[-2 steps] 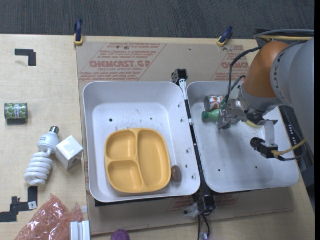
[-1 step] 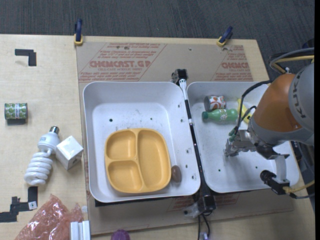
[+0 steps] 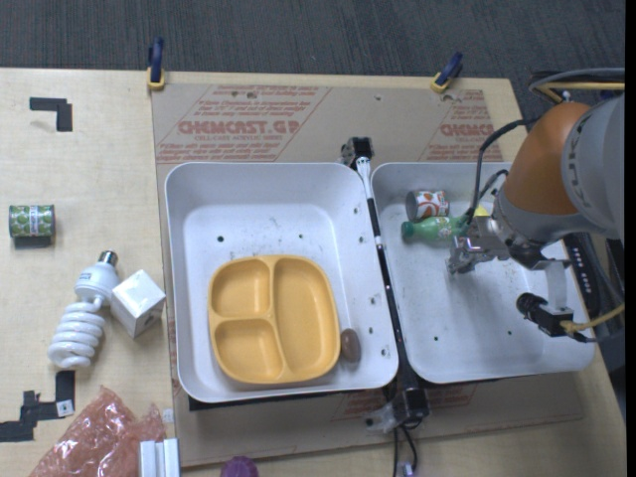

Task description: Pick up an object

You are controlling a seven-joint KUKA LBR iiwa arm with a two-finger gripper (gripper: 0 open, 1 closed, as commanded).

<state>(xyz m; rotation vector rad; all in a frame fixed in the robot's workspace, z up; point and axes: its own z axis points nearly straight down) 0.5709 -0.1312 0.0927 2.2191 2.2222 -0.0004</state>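
Note:
In the right bin (image 3: 497,351), a green plastic bottle (image 3: 429,230) lies on its side near the far left corner. A small red-and-white can (image 3: 427,205) sits just behind it. My gripper (image 3: 464,254) hangs over the bin floor just to the right of the bottle's end, close to it or touching it. The left bin (image 3: 199,217) holds a yellow divided plate (image 3: 273,318) with a small brown pebble-like object (image 3: 350,344) beside its right edge.
Outside the bins, on the bench at the left, lie a spiral light bulb (image 3: 81,311), a white cube (image 3: 138,301), a small green can (image 3: 31,222) and a reddish mesh bag (image 3: 94,440). My arm comes in over the right bin's far right side.

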